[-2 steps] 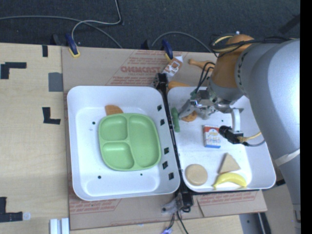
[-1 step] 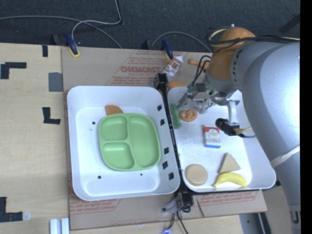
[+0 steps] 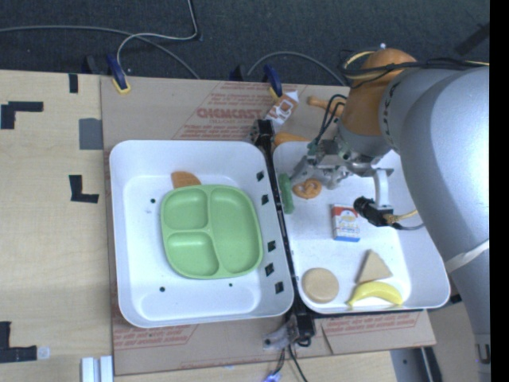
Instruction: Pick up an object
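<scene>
Gripper point(image 3: 312, 173) low in the right bin point(image 3: 413, 249), upper centre-right of frame, directly over a small orange-brown pastry-like item point(image 3: 307, 188) near the divider. Cannot tell whether it is wide, narrow or gripping; nothing visibly lifted. Judgement: pick not done, reach stage at most; grasp and lift remain.

Count, right bin: one pastry-like item, one small red-and-white box point(image 3: 346, 222), one round tan disc point(image 3: 321, 284), one tan wedge point(image 3: 373, 267), one banana point(image 3: 376, 294), one green piece point(image 3: 286, 196) by the divider.

Left bin point(image 3: 131, 237): one green divided plate point(image 3: 211, 231), one orange piece point(image 3: 185, 179) above it.

Two bins on the bench point(image 3: 48, 237).
</scene>
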Robot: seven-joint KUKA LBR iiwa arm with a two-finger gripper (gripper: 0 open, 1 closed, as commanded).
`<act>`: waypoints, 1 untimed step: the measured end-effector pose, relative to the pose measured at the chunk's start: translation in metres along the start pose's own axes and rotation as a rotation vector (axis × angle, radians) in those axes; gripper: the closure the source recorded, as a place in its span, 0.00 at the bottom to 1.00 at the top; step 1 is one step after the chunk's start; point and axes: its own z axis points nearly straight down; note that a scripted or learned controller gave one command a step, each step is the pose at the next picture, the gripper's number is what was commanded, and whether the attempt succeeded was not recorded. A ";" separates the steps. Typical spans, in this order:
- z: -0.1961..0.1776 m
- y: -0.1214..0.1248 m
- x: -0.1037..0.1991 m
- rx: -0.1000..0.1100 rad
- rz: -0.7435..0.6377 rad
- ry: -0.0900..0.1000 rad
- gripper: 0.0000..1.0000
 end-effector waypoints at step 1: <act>0.000 0.009 0.001 0.000 -0.001 0.001 0.00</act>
